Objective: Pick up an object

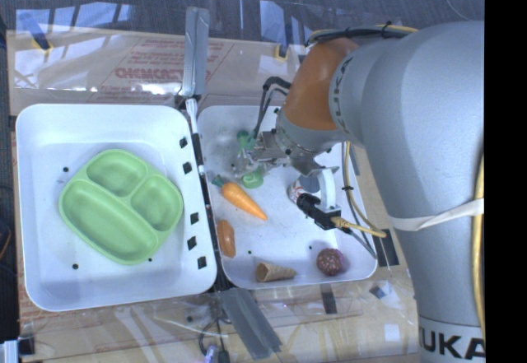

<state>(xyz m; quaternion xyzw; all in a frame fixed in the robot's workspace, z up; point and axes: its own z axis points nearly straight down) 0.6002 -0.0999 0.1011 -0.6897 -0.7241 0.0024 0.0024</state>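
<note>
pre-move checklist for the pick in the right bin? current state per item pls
1. Gripper over the right bin: ok, near its upper left.
2. Candidate under it: ok, small green object sits just below the fingertips.
3. Anything held between fingers: cannot tell, the wrist hides them.
4. Neighbours apart: not ok, carrot lies right beside the green object.
5. Other picks separate: ok, orange piece, cone, dark red ball lie apart.
6. Green divided plate away from the arm: ok, in the left bin.

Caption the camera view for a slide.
KUKA arm's gripper low in the right bin near a carrot; green divided plate in the left bin.
</note>
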